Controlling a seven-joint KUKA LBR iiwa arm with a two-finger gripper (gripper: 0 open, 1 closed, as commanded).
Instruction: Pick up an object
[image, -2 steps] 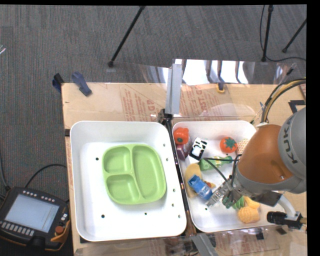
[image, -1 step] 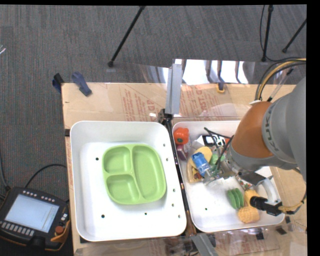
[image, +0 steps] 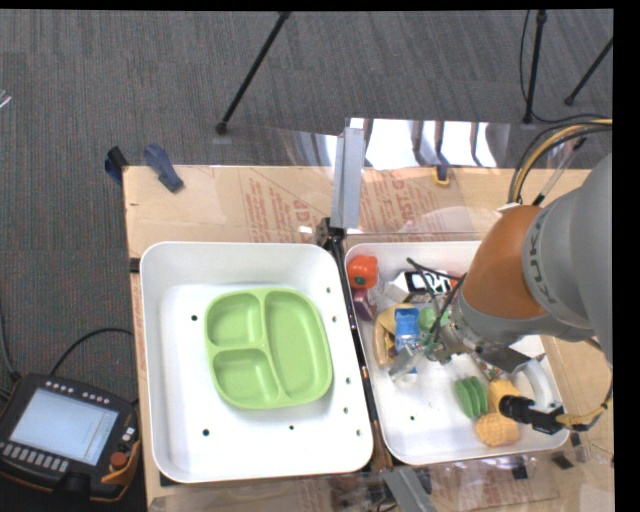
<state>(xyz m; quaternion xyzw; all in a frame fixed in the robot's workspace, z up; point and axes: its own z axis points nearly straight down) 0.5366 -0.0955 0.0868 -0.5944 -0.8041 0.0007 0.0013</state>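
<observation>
The pincer, its spread impossible to judge, hangs low in the right bin over a blue packet lying just to its left, long axis running near to far; a green ribbed toy sits to the right.

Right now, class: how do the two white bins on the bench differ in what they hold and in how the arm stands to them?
The left bin holds one thing, a green divided plate lying flat; the right bin holds a jumble of small things, among them an orange one and a blue one. The arm reaches over the right bin, while the left bin lies apart from it. Both are shallow, white, side by side.
</observation>
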